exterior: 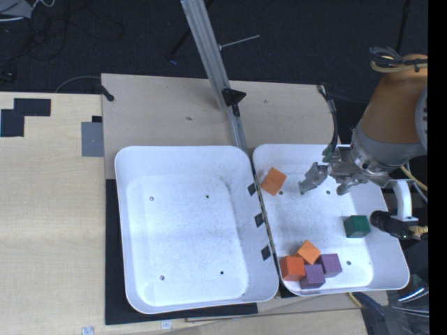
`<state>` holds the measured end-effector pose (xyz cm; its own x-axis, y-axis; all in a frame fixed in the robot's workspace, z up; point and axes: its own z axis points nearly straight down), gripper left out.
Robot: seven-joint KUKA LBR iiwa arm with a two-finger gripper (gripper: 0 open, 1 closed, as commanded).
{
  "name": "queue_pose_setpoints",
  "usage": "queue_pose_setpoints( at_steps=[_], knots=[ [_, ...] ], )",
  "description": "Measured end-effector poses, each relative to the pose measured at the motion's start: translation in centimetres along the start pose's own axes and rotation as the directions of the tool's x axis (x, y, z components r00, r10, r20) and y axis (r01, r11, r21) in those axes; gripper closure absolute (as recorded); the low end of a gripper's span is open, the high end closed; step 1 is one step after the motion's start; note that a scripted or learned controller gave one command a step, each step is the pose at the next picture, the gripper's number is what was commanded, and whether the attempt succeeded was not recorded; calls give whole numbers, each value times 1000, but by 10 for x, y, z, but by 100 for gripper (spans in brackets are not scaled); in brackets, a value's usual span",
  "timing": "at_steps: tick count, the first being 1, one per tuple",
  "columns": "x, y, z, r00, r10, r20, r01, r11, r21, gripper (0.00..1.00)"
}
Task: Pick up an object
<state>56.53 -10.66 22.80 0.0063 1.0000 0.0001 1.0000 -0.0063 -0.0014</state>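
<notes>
Two shallow white bins sit side by side on the table (56, 208). The left bin (183, 229) is bare white plastic with a few small dark dots on its floor. The right bin (328, 222) holds small coloured blocks. An orange block (273, 181) lies alone at its far left, tilted on a corner and close to the dividing rim. A dark green block (357, 226) rests apart toward the right side. At the near edge a cluster is packed together: an orange block (308, 251) at the far side of the cluster, a red-orange block (292, 267) to its left, and two purple blocks (322, 269) touching on the right. The gripper (323, 175) hangs over the far middle of the right bin, right of the lone orange block and apart from it; its jaws look spread, with nothing between them.
</notes>
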Motion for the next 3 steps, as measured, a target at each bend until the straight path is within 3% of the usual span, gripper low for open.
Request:
queue_pose_setpoints(
  at_steps=[1, 2, 3],
  knots=[
    [-74, 1, -26, 1000, -1, 4, 1, 1000, -2, 0],
    [-92, -38, -59, 1000, -4, 1, 4, 1000, -2, 0],
    [-90, -38, -57, 1000, -6, 0, 6, 1000, 1, 0]
  ],
)
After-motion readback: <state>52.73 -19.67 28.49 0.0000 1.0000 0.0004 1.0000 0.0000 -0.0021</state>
